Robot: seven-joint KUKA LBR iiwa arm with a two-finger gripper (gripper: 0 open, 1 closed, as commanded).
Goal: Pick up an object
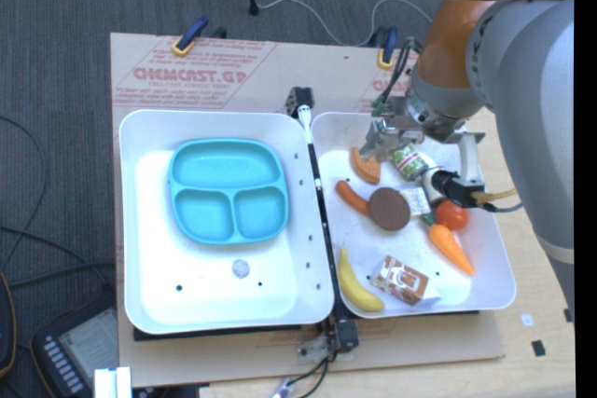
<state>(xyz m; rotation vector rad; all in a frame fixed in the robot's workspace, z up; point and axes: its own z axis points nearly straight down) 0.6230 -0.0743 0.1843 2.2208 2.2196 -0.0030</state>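
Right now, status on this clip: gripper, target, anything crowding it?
Gripper low in right bin, beside orange wedge and small can. Nothing visibly held. Sausage, brown disc, tomato packed close by.

Board print: the brown board (201,70) under the bins is showing "CHEMCAST GP" in red letters, repeating fainter along its edges.
Carton label: the small carton (402,281) is bearing print too small to read.
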